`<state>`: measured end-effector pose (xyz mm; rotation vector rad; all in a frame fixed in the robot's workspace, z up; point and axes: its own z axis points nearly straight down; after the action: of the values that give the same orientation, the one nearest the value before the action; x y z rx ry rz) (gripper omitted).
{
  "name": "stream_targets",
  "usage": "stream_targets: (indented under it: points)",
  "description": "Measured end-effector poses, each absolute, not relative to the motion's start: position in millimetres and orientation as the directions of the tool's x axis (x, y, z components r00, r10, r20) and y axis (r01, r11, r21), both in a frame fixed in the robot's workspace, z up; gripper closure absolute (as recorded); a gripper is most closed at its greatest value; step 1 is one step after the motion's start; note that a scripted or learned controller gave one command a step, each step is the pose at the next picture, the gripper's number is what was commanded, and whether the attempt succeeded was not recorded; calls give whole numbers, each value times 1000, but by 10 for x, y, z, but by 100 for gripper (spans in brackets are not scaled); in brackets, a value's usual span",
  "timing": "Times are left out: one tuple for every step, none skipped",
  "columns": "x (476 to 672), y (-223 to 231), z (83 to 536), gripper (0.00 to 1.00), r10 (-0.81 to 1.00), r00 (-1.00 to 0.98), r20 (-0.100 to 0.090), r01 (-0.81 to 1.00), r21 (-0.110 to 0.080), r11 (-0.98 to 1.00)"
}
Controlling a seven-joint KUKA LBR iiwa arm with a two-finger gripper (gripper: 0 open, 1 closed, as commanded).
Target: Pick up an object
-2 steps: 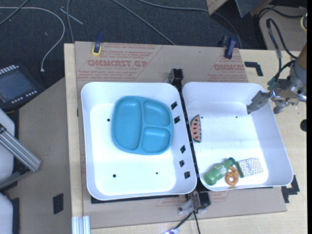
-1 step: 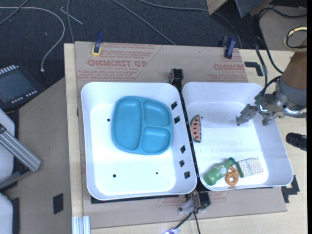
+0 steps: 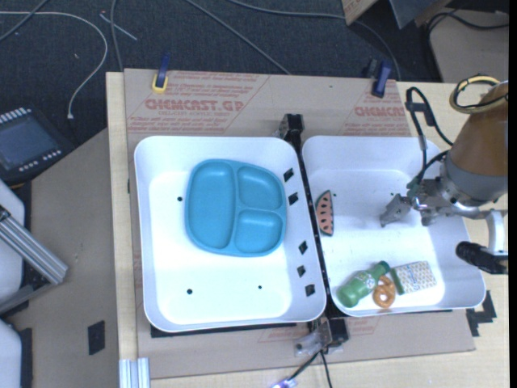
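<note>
Cardboard-topped bench [image 3: 242,95] with dark carpet and loose cables behind, two white bins side by side on it; gripper [image 3: 401,211] sits low over the middle of the right bin [image 3: 355,156], fingers look spread and nothing between them, though tips are small and a bit blurred; arm [image 3: 477,148] comes in over the bin's right edge, orange band above a grey wrist, gripper pointing down and left toward the bin floor; nearest things: watermelon-slice toy [image 3: 325,212] lying flat against the bin's left wall, well apart from the gripper; cluster along the bin's front edge: green bottle-like item [image 3: 359,285], orange ring [image 3: 384,294] touching it, patterned pouch or sponge [image 3: 414,276] just beside that; all three look light; bottle likely rigid and slick, rounded so it may roll; take it across the body; pouch looks soft, would deform under a pinch; ring thin and flat, hard to get fingers under; slice close to the wall, little finger clearance on that side; left bin [image 3: 161,217] holds a blue divided plate [image 3: 236,207] toward its back half, too broad and flat to pinch except at the rim.
</note>
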<state>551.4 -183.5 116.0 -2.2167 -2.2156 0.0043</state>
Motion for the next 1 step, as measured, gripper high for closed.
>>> stream_targets:
  points:
    - [5512, -1828, 834, 0, 1000, 0, 2, 1000, -4, 0]
